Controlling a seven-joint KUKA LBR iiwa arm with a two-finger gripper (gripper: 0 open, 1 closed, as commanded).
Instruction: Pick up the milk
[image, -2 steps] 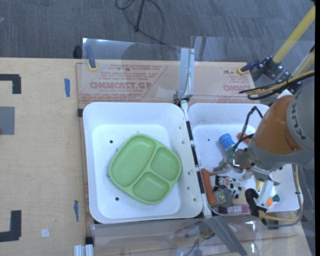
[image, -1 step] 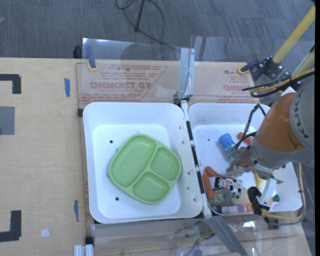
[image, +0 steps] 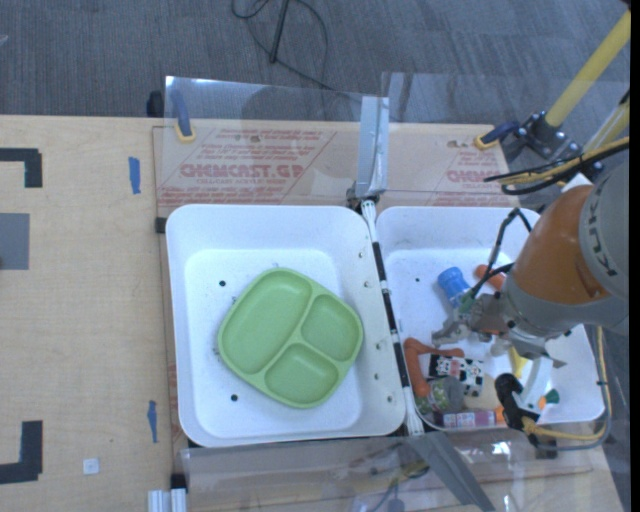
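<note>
- The arm (image: 565, 265) reaches in from three o'clock, grey with its orange band sitting over the right bin (image: 425, 225); the gripper (image: 462, 328) hangs low above that bin's middle, but whether it is released or clenched cannot be told from this angle.
- The milk (image: 455, 371) appears to be the small carton with a black-and-white patterned face; it lies in the right bin at about six o'clock from the gripper, close beneath it but not visibly between anything that grasps it.
- A blue object (image: 451, 282) rests at roughly eleven o'clock from the gripper, near it; a small orange piece (image: 483, 270) shows just beside the arm at one o'clock from the gripper.
- An orange-red item (image: 414, 352) lies at nine o'clock from the milk, touching or almost touching it; more small clutter, too jumbled to name, crowds the bin's six o'clock edge.
- The left bin (image: 200, 240) holds a green divided plate (image: 290, 337); it sits tilted on the floor of the bin with three compartments facing up.
- The two bins stand side by side on the wooden bench (image: 75, 300); blue tape marks (image: 134, 175) dot the bench at nine o'clock from the left bin.
</note>
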